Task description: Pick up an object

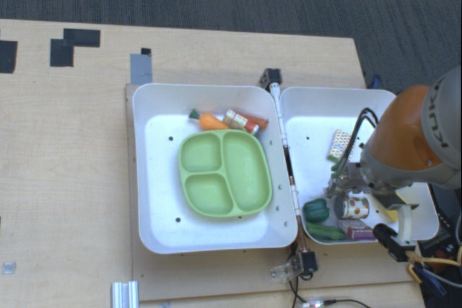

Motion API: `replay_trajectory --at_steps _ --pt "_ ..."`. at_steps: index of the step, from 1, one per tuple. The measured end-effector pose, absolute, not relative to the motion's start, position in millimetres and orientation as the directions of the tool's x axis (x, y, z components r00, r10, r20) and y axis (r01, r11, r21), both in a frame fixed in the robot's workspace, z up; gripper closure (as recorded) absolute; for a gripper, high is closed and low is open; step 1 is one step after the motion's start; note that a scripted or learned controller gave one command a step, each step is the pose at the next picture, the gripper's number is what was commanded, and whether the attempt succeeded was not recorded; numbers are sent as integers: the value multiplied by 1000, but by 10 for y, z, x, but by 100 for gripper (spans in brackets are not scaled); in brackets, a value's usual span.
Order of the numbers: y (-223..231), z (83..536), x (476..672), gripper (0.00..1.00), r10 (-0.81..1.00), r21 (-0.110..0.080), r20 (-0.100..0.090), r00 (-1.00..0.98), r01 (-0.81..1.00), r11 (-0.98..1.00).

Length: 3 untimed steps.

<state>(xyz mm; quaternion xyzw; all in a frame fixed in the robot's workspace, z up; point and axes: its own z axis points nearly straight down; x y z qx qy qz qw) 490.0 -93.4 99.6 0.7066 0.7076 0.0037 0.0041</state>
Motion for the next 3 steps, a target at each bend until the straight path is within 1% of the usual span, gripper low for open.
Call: replay_trajectory --at_steps 1,2,3 --pt "-181 1854 5438 100 1000 5 2 -5 1000 5" --pt "-865 1728 5825 100 1000 3 -1 -3 1000 3" --pt "-658 2118 5159 100 1000 3 0 -2 1000 2"
